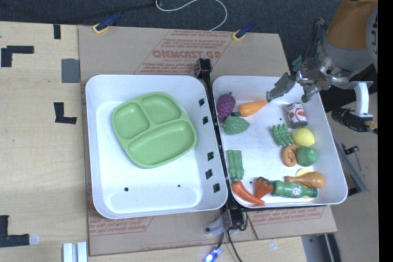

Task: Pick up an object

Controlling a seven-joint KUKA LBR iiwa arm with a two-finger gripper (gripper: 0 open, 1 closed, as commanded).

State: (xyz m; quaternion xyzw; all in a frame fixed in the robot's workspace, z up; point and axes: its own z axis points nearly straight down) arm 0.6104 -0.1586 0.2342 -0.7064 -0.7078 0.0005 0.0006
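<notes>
Right bin (334, 159), near edge: a row of toy foods, comprising a red chilli (244, 194), a small red-and-green piece (263, 186), a green bottle (293, 190) lying on its side and an orange gourd-like piece (309, 178) at the near right corner. Middle of the same bin: a green pod (235, 163) near the left wall; by the right wall a lemon (303, 137), a green round fruit (307, 156), an orange piece (288, 156) and a ridged green item (282, 134), all crowded and touching. Far half: a small can (296, 114), a carrot (252, 108), a purple grape cluster (226, 105) and a leafy green piece (235, 125) by the left wall. Left bin (98, 150): a green divided plate (154, 129) at its middle. Gripper (293, 90): above the far right part of the right bin, fingers spread apart with nothing between them, one tip near the carrot's thick end, the other just above the can. Step judged in hand: approach, no object yet picked. Next move likely calls for choosing carrot or can, centring the fingers over it and descending; the can's closeness to the right wall may hinder closure. Hard to make out: the gripper's height above the bin floor, the identity of the small near-edge pieces, and the arm (356, 21) cut off at the frame's right edge.
</notes>
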